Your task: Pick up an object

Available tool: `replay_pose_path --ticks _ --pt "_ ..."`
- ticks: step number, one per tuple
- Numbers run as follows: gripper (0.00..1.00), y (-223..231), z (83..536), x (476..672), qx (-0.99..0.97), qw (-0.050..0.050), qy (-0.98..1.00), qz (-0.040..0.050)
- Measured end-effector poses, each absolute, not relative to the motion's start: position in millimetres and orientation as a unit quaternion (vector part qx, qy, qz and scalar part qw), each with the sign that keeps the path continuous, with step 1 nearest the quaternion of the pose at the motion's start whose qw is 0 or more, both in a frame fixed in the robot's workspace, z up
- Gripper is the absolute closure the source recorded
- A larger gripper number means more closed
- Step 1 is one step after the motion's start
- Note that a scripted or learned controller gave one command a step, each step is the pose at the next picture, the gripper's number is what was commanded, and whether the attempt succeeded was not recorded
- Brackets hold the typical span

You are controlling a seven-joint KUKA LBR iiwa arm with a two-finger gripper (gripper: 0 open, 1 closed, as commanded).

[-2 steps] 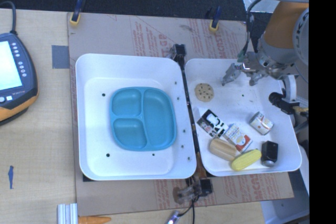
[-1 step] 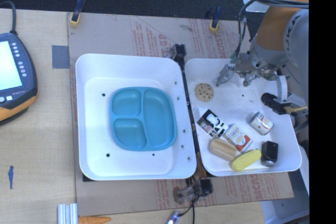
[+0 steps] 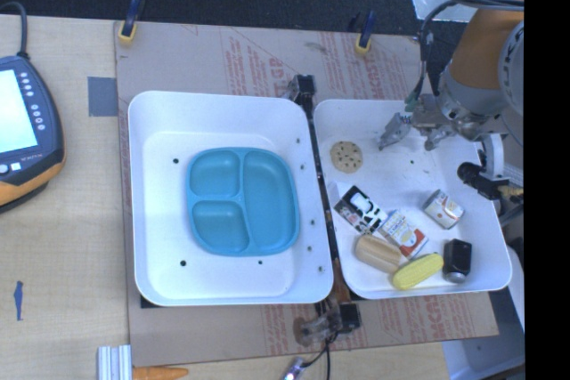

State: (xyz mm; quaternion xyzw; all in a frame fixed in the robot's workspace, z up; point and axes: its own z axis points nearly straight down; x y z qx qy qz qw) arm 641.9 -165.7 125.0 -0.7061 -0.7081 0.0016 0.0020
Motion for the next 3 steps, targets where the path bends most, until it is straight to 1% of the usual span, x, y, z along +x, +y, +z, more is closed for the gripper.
replay_pose_path --ticks 1,2,3 --pt "0.00 -129 194 646.5 -0.706 0.001 -0.708 0.0002" --pt "0.00 -116 104 564.3 -0.706 0.001 -0.708 0.0010" --pt "1.00 -117 115 565.3 -0.704 0.000 -0.710 0.0015"
